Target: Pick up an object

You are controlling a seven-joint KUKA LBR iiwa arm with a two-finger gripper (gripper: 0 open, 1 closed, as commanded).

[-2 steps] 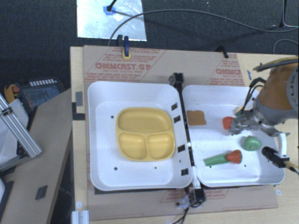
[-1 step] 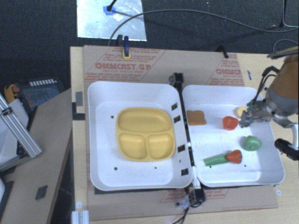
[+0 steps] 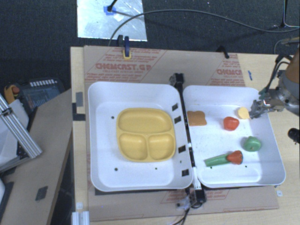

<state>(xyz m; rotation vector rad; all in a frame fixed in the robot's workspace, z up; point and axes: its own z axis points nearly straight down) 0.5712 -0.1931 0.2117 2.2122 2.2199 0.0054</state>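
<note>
The right bin [image 3: 267, 172] holds several toy foods: a brown toast slice [image 3: 197, 118], a red tomato-like piece [image 3: 230, 123], a small yellow piece [image 3: 243, 113], a green round piece [image 3: 252, 144], and a green-and-red carrot-shaped piece [image 3: 223, 159]. My gripper [image 3: 257, 108] hangs at the bin's right rim, just right of the yellow piece. Nothing shows between its fingers. The grey arm enters from the right edge.
The left bin [image 3: 98, 125] holds a yellow sectioned plate [image 3: 144, 134]. A black divider with clips runs between the bins. Cardboard lies under both. A foil sheet [image 3: 111, 12] and cables lie on the dark floor behind. Grey equipment stands at the left.
</note>
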